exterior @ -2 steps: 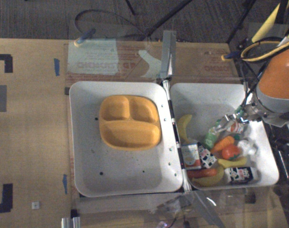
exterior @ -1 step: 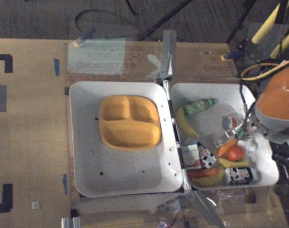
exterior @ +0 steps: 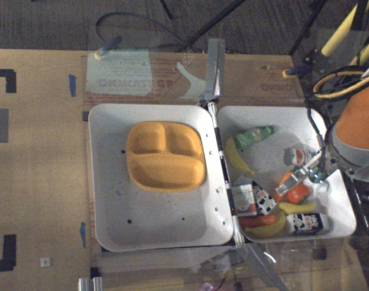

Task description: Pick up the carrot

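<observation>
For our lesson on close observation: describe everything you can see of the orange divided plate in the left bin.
The plate is orange with a matte, plastic look, roughly square with rounded corners. Raised ridges split it into three sections: two smaller ones at the far side, one wide one at the near side. It lies flat and right side up on the floor of the left bin, toward its far half, touching nothing else.

Orange carrot [exterior: 295,190], tilted, right bin, among clutter

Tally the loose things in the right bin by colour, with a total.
Yellow: 2, bananas and
Green: 1, bottle
Orange: 1, carrot
Red: 1, long piece
Printed cartons: 3
Pale can: 1
Total: 9
</observation>
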Robot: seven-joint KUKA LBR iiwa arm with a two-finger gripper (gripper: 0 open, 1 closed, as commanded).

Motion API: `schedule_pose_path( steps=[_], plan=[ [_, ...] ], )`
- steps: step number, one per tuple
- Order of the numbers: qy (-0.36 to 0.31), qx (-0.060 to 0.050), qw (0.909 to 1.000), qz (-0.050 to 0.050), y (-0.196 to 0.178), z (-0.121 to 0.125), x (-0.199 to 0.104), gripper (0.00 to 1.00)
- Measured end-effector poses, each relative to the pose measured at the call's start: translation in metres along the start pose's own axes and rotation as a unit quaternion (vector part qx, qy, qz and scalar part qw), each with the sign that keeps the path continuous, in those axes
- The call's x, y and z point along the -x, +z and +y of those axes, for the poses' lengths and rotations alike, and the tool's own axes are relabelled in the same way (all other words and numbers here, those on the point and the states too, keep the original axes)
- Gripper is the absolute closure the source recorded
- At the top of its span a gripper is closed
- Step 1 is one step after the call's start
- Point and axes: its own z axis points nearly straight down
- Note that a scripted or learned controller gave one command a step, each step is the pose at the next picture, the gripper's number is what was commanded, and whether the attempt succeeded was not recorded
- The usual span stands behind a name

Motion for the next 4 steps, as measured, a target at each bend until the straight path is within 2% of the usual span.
schedule_pose_path(
  steps=[1, 2, 3, 4],
  plan=[
    [-0.164, 0.001, 0.9865, -0.001, 0.061, 0.046, 0.003, 0.0],
    [-0.164, 0.0, 0.9865, 0.0, 0.062, 0.046, 0.002, 0.0],
    [-0.218, 0.001, 0.9759, -0.002, 0.058, 0.045, 0.095, 0.0],
    [-0.226, 0.001, 0.9741, 0.0, 0.086, 0.004, 0.045, 0.0]
  ],
)
